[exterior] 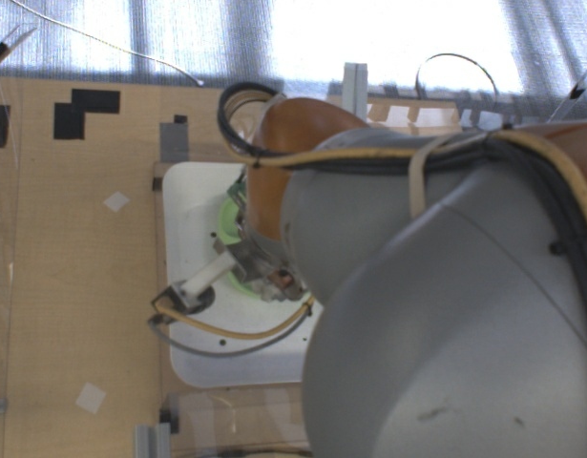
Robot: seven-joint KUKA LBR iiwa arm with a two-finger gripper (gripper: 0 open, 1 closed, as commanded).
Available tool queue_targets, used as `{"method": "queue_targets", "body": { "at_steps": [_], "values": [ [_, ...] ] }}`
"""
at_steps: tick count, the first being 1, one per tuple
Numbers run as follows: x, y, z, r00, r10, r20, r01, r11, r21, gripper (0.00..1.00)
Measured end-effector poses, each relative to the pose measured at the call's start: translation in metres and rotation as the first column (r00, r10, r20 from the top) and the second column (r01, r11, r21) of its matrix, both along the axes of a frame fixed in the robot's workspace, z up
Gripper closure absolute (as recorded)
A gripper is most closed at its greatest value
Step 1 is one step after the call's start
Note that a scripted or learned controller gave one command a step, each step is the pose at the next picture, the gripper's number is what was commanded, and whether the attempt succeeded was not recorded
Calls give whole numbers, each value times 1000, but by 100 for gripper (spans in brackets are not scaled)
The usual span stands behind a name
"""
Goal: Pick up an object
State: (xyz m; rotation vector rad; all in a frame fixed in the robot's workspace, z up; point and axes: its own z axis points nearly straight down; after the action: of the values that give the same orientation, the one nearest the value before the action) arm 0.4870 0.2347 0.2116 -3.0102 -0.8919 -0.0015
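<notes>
Arm point(436, 284) over white bin point(193, 198)

The bench point(73, 284) is pale wood, with black square marks point(83, 113) near its far left edge. A white bin point(193, 346) sits on it (rounded corners, grey brackets at its edges). Two small pale squares point(115, 201) lie flat on the wood, left of the bin.

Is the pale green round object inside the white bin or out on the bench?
Inside: the pale green round object lies within the shallow white bin, mostly hidden by the arm.
</notes>
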Motion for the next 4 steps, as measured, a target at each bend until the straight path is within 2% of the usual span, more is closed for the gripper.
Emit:
{"method": "queue_targets", "body": {
  "at_steps": [1, 2, 4],
  "values": [
    [24, 0, -22, 931, -365, 0, 365, 931, 0, 100],
    [3, 0, -26, 936, -353, -2, 353, 936, -1, 100],
    [6, 0, -4, 936, -352, 2, 352, 936, 5, 100]
  ]
}}
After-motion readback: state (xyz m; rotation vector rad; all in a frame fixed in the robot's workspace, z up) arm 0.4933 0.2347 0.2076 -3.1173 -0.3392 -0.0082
